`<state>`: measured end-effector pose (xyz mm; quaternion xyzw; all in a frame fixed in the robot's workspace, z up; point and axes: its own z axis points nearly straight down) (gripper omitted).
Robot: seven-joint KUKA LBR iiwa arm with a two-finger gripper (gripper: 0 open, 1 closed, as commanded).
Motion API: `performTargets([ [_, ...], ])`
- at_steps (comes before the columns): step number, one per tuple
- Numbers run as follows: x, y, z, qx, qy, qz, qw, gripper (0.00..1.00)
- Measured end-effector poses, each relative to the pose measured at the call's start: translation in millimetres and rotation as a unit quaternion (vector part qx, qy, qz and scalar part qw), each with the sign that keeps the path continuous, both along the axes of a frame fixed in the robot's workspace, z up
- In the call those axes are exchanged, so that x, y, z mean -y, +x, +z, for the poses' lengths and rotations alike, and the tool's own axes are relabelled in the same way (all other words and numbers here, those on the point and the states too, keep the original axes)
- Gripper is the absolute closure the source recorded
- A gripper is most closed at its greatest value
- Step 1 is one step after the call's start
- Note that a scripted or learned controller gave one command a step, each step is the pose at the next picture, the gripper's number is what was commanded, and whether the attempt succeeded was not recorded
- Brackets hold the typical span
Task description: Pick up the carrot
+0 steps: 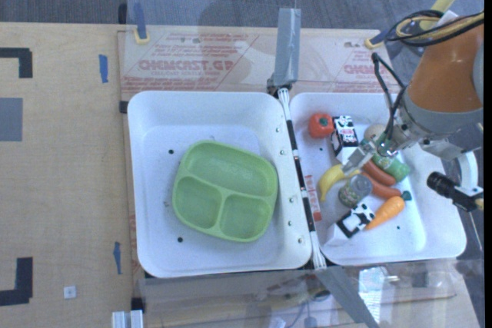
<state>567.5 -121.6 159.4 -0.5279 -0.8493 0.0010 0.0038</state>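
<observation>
Toys crowd the right bin [442, 242], and that is why this pick looks tricky to me. The carrot [387, 210] lies near the front of that bin, tilted, with its green end pointing to the right. It touches a little black and white toy [353, 222] on its left. Just above it lies another orange and red veggie [378, 174], and I think a grab could catch that one by mistake.

My gripper [367, 154] hangs low over the pile, near a banana [331, 180] and a grey can [356, 188]. It is up from the carrot, not on it. I cannot tell how it is set, as it is too small and blurry there. Nothing looks held.

A tomato [320, 124] and a small carton [345, 132] sit at the back. The left bin [146, 188] holds a green plate [224, 190], well apart from my job.

I think I need to move toward the front first.
</observation>
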Motion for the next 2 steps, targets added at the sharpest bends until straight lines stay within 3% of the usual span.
performTargets([
  [1, 25, 9, -65, 0.004, -0.0003, 0.132, 0.9913, 0.00],
  [2, 82, -38, -73, 0.007, 0.0045, 0.230, 0.9731, 0.00],
])
